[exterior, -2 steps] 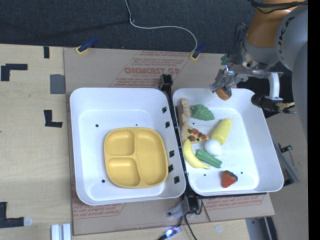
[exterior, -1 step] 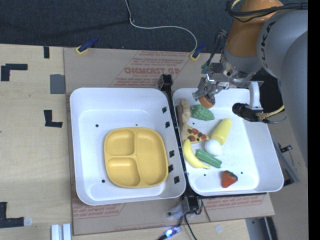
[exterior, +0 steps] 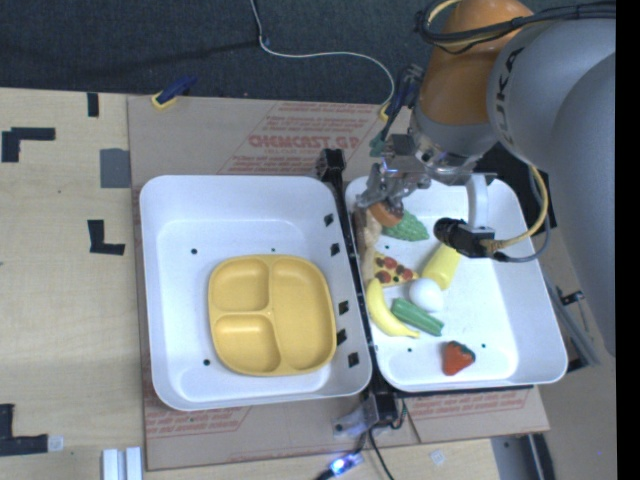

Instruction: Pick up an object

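We are working over the right bin [exterior: 520, 363], where the gripper [exterior: 388, 196] hangs low at the far left corner, right above a small heap of toy food. Whether it has anything in its grasp we cannot tell; the metal of the tool hides the tips.

The candidates lie close together along the bin's left wall: a green leafy piece [exterior: 408, 228] just beside the gripper, a flat slice with coloured dots [exterior: 392, 268] below it, a banana [exterior: 383, 313] with a green vegetable [exterior: 416, 317] resting across it, a white ball [exterior: 426, 294] touching a yellow cylinder [exterior: 441, 265], and a strawberry [exterior: 457, 358] apart near the bin's near edge.

To do this step well, we judge we should commit to one item and descend straight over it, keeping clear of the bin wall, since a finger catching that wall would spoil the grasp. The leafy piece looks irregular and may slip; the strawberry, standing alone, seems the cleaner choice.

The left bin [exterior: 170, 218] holds a yellow divided plate [exterior: 270, 313]. Both bins sit on a cardboard sheet [exterior: 230, 133] over the bench, with a cable [exterior: 300, 53] trailing on the dark floor beyond the far edge.
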Controlling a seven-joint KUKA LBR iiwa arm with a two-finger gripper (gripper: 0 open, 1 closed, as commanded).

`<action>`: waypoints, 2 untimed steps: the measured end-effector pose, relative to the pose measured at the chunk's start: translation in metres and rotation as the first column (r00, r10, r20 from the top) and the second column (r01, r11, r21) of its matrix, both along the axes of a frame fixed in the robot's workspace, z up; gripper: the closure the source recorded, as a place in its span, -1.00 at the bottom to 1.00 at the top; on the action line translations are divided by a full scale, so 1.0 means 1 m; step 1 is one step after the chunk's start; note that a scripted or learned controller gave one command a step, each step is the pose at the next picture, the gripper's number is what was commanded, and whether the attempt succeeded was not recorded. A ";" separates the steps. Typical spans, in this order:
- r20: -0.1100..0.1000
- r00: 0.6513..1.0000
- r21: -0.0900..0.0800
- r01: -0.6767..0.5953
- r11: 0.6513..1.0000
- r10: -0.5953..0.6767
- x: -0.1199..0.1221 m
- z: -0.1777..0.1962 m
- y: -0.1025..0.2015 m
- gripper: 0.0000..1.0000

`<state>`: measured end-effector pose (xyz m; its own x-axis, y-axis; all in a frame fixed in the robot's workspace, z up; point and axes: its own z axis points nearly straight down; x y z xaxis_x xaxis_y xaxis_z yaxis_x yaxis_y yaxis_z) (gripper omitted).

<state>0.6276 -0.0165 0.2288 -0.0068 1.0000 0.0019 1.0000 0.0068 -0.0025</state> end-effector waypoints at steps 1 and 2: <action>-0.001 1.000 0.000 -0.001 1.000 0.001 -0.020 0.007 0.053 1.00; -0.001 1.000 -0.001 0.002 1.000 -0.002 -0.025 0.003 0.076 1.00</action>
<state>0.6025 0.0593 0.2315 -0.0043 1.0000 0.0005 1.0000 0.0043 -0.0031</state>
